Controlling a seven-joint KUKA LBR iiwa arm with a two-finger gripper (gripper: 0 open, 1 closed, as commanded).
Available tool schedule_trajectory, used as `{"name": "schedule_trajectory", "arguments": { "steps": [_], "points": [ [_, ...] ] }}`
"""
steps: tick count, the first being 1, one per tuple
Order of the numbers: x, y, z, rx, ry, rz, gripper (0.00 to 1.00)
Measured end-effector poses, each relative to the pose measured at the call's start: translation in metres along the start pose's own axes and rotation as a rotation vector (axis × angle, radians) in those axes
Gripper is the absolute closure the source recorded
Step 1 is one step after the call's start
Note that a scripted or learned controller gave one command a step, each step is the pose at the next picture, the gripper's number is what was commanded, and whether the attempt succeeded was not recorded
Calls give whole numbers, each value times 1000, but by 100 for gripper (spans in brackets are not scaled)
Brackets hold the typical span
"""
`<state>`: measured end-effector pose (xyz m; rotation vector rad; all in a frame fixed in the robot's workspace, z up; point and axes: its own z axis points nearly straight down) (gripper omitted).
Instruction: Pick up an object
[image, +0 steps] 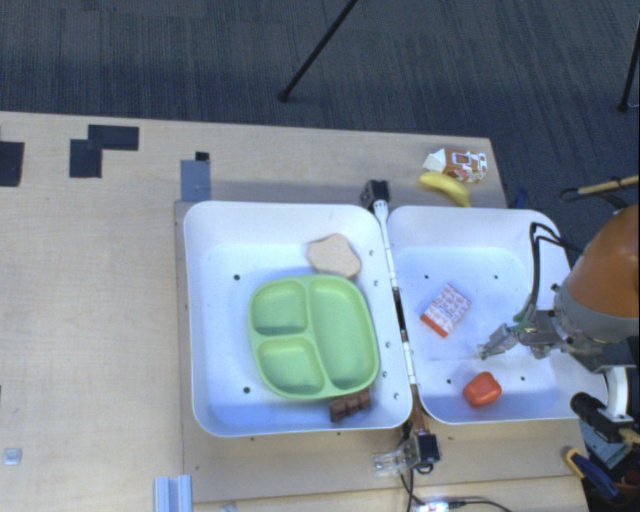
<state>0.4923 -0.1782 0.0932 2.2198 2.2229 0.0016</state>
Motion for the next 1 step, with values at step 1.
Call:
{"name": "schedule_trajectory", "arguments": {
  "steps": [1],
  "points": [
    [0, 2, -11, -3, 0, 0, 100]
  ]
}}
